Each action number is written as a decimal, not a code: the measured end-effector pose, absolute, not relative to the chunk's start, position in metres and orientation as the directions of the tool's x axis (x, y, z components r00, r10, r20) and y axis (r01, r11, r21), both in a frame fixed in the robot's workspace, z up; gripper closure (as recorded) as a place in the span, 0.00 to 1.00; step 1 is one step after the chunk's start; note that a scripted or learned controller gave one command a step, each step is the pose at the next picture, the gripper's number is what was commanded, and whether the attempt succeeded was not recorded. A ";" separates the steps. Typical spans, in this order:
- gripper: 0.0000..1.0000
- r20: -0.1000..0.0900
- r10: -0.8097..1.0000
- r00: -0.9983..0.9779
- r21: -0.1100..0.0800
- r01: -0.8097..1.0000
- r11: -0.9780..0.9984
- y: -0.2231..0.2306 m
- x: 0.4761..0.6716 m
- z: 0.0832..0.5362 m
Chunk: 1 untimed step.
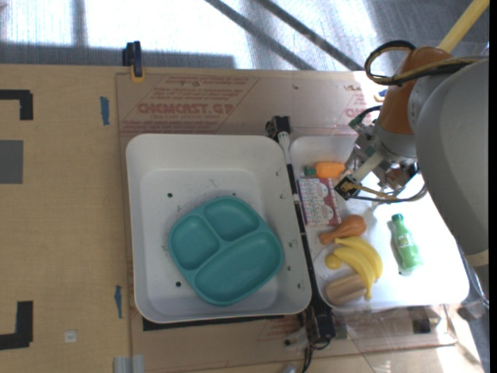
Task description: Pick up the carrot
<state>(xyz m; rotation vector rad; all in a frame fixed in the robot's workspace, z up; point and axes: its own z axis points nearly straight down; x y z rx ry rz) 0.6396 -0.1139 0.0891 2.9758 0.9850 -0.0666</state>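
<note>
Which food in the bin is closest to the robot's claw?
The carrot, the orange one at the bin's far end. It lies just beside the gripper; the chicken drumstick, banana and bread roll lie farther away.

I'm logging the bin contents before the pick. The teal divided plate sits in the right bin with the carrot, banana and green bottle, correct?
Not quite. The camera view shows the teal divided plate in the left bin, alone. The carrot, banana and green bottle do lie in the right bin.
</note>
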 end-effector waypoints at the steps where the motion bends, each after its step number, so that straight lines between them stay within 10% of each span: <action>1: 0.00 -0.015 0.310 0.951 -0.001 0.310 -0.951 -0.122 0.645 0.087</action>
